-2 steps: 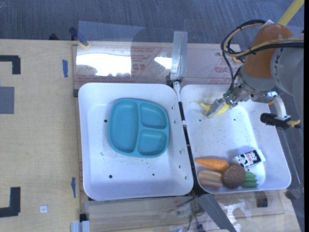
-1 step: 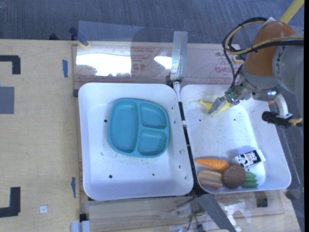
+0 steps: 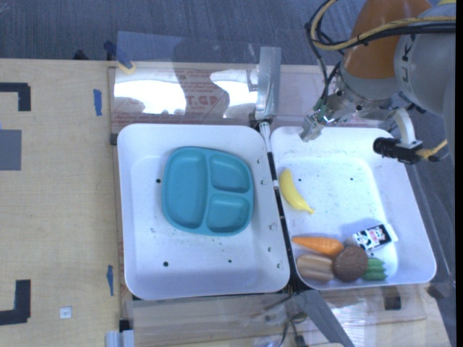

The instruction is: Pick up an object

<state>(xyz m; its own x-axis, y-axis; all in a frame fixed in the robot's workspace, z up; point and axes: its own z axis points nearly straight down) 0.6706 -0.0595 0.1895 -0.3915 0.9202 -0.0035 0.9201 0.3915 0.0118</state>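
Pincer [image 3: 312, 127] is seen at about one o'clock in the camera view, hanging over the far left corner of the right bin [image 3: 405, 201]; whether it is spread or pressed together cannot be told, and nothing is seen gripped by it. It is carried by the grey arm [image 3: 427, 56], whose orange band [image 3: 383, 27] is visible at the upper right, with yellow and black cables looped around it.

Two white bins are shown side by side. The left bin [image 3: 137, 215], near the centre of the view, is occupied by a teal divided plate [image 3: 208, 191] with three compartments, lying flat.

The candidate objects are all found in the right bin. A yellow banana [image 3: 293, 191] is laid near the bin's left wall, at about three o'clock from the view's centre, well apart from the pincer. Along the near edge, at about four to five o'clock, a cluster is formed: an orange carrot [image 3: 318, 245] is placed just above a tan, bun-like piece [image 3: 313, 267], which is touched on its right by a brown round object [image 3: 350, 264]. A green item [image 3: 376, 269] is partly hidden behind the brown one. A small black-and-white carton [image 3: 373, 237] is set just above this group, tilted.

The bins are borne by a light wooden bench [image 3: 58, 194]
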